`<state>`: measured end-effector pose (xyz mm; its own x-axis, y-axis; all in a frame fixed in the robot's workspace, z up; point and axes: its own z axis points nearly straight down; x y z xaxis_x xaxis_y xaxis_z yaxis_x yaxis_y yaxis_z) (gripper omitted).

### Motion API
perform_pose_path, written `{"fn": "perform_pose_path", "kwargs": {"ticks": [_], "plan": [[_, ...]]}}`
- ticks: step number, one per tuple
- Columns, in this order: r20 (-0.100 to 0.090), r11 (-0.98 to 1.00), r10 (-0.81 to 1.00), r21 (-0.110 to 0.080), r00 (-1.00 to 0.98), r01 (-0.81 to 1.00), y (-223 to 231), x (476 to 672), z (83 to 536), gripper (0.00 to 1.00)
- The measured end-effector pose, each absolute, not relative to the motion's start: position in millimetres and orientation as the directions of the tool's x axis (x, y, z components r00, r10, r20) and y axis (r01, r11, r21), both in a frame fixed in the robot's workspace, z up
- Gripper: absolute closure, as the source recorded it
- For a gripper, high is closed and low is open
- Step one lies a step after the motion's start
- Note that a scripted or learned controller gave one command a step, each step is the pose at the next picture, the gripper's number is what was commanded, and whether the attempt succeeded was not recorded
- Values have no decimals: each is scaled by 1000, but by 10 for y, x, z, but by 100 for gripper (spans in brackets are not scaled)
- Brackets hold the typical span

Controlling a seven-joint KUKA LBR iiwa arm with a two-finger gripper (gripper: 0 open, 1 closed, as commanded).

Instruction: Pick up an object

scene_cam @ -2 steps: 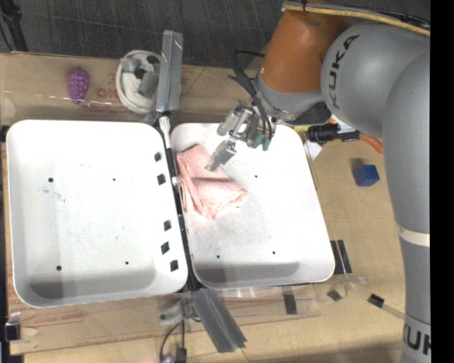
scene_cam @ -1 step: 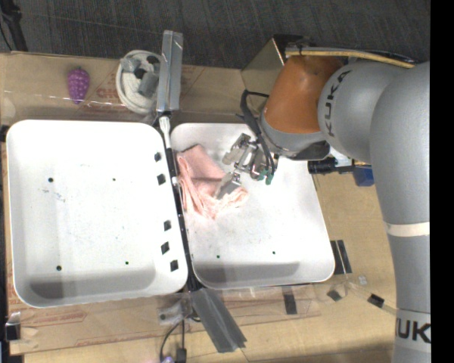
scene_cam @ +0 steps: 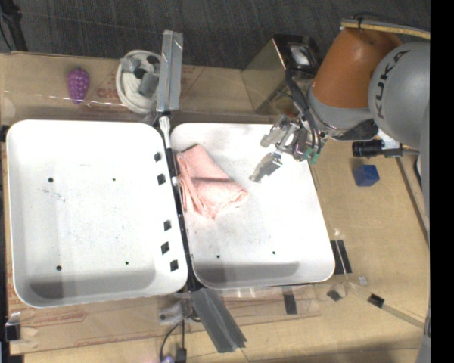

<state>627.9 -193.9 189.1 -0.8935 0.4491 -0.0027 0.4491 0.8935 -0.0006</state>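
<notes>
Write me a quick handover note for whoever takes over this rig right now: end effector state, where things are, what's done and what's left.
End effector: over the upper right part of the right bin, holding nothing visible.
Pink cloth: crumpled in the right bin against its left wall, apart from the end effector.
Left bin: no cloth in it.
Off to the side: purple object and blue block on the bench.
Done: no pick yet.
Left: reach the cloth, grasp, lift.

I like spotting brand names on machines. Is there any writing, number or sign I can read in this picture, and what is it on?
"KUKA": in dark letters, running slantwise on the grey shell of the robot arm.
The small box behind the right bin has a pale face, too blurred to read.
I can make out no other text.
</notes>
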Motion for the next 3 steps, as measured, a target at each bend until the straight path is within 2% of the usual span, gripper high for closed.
{"fn": "perform_pose_path", "kwargs": {"ticks": [1, 2, 3], "plan": [[-3, 937, 348, 1, -937, 348, -1474, 6243, 943, 0], [-2, 769, 639, 1, -769, 639, -1178, 6299, 934, 0], [-6, 724, 690, -2, -724, 690, -951, 6087, 940, 0]]}}
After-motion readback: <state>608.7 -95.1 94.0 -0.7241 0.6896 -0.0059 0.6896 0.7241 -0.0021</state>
